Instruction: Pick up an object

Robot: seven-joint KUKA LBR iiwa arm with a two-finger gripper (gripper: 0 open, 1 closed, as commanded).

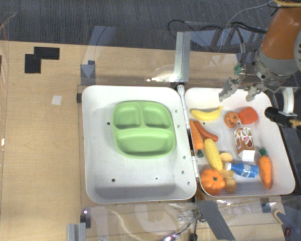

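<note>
Camera view: the gripper hangs over the far edge of the right bin, fingers spread apart and holding nothing. The nearest pickable thing, the banana, lies just below and to the left of it, long axis running across the bin. The arm reaches in from the upper right, wrist tilted downward toward the bin

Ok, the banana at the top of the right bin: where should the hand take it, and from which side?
Probably across the middle of the banana, coming straight down from above. It lies flat, curved, running left to right, so its narrow width faces front and back. The bin floor behind it looks bare; the red sausage sits close in front, so keep to the upper side.
</note>
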